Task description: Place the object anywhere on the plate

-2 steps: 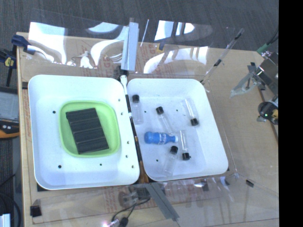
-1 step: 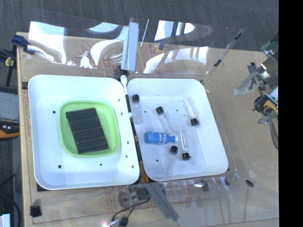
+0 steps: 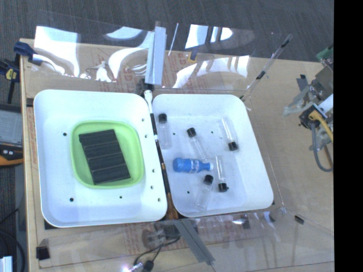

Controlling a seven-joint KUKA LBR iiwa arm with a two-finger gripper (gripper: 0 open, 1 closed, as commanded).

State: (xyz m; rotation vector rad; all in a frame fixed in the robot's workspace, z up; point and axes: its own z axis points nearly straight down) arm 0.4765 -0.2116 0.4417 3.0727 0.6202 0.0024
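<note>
A green plate [image 3: 77,140] lies in the left white bin [image 3: 50,111]. On it lies a dark ridged rectangular block [image 3: 104,156], flat and a little askew. In the right white bin [image 3: 252,171] lies a small blue bottle [image 3: 191,165] on its side among several clear vials with black caps [image 3: 197,142]. My gripper [image 3: 315,107] is at the view's right edge, over the bare bench and well clear of both bins. It is partly cut off by the edge and tangled with cables, with nothing seen in it.
Clear vials lie near the right bin's left wall [image 3: 163,127], its back right [image 3: 229,134] and its front middle [image 3: 220,174]. Clear panels and a metal bar [image 3: 156,52] stand behind the bins. Cables hang at the far right [image 3: 323,149].
</note>
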